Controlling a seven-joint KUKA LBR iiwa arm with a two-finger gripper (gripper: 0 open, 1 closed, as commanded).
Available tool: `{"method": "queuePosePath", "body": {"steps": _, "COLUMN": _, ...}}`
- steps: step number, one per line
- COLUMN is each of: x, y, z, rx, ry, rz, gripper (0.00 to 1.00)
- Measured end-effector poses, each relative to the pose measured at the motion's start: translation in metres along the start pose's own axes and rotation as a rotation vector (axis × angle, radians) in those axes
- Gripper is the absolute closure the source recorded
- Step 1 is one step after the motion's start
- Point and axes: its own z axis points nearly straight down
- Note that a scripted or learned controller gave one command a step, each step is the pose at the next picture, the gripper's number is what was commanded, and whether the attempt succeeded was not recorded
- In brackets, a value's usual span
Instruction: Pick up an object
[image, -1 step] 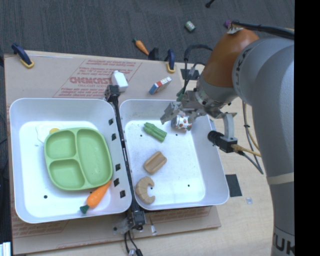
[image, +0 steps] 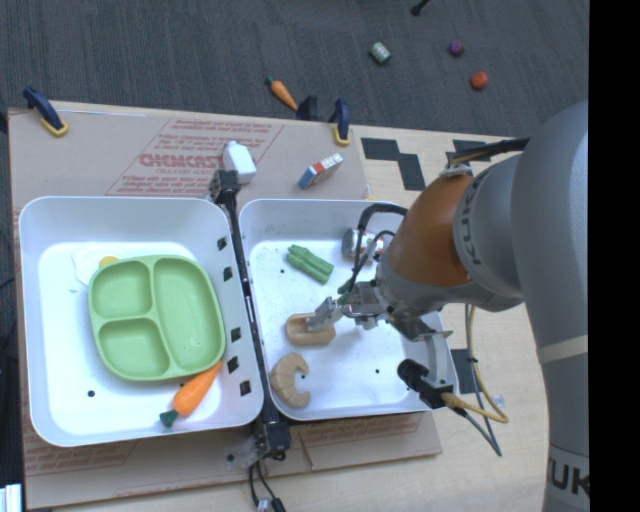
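**Tan bread piece under the claw, right bin**

Tan, oblong, loaf-like: bread piece (image: 308, 331) lying flat on the floor of the right bin (image: 262, 290), near its centre. Claw (image: 325, 318) down at the piece's 1 o'clock end, touching or nearly touching its top. Cannot tell whether the claw stands apart or together, nor whether anything sits between its tips; dark, small, blurred against the wrist.

At 6 o'clock from the bread piece, a pale croissant (image: 290, 378), curled, close by the bin's lower rim. At 12 o'clock, a green bean pod (image: 309, 263), tilted. Behind the wrist at 1 o'clock, a small metallic thing, half hidden, not identifiable.

In the left bin (image: 40, 400), a green divided plate (image: 155, 317), with a toy carrot (image: 192, 394) touching its lower edge at 5 o'clock.

Grey arm (image: 540, 230) with orange band covering the right bin's right wall and part of the worktop (image: 400, 160).
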Motion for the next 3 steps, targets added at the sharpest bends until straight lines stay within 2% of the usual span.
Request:
{"method": "queuePosePath", "body": {"steps": 1, "x": 0.000, "y": 0.001, "z": -0.011, "rx": 0.000, "ry": -0.002, "rz": -0.008, "gripper": 1.00}}
{"method": "queuePosePath", "body": {"steps": 2, "x": 0.000, "y": 0.001, "z": -0.010, "rx": 0.000, "ry": -0.002, "rz": -0.008, "gripper": 0.00}}
{"method": "queuePosePath", "body": {"steps": 3, "x": 0.000, "y": 0.002, "z": -0.021, "rx": 0.000, "ry": -0.003, "rz": -0.015, "gripper": 1.00}}
